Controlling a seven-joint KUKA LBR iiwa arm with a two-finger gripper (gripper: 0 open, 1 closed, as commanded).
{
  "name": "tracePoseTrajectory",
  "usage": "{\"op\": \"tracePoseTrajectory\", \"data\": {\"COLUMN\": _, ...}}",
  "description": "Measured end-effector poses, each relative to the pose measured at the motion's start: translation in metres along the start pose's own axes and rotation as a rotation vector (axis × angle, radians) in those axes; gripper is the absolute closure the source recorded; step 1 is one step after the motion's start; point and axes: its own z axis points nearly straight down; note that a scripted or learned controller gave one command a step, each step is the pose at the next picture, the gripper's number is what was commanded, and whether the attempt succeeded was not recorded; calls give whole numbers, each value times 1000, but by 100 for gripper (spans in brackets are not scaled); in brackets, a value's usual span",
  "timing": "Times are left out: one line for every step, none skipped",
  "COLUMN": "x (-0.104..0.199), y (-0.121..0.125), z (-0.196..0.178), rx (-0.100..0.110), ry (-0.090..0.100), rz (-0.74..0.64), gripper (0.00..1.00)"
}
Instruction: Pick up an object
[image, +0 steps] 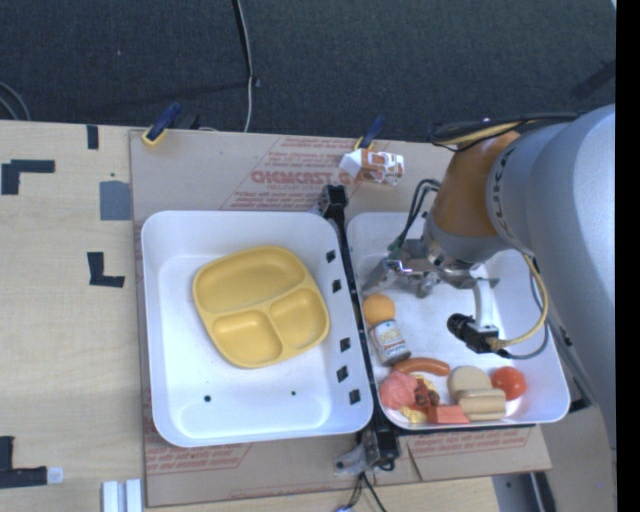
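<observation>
Seemingly mid-approach, the tool (412, 272) hovered just above the small jar (385, 332), its state impossible to tell; descending came next.

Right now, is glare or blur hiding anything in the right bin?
Camera view: lighting is even, and the white right bin is bright but not blown out. The small jar and the toy foods at the near edge read soft. The arm looms large and shades the end effector.
</observation>
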Motion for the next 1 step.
{"op": "tracePoseTrajectory", "data": {"x": -2, "y": -19, "z": -2, "rx": -4, "ry": -2, "rz": 0, "gripper": 0}}
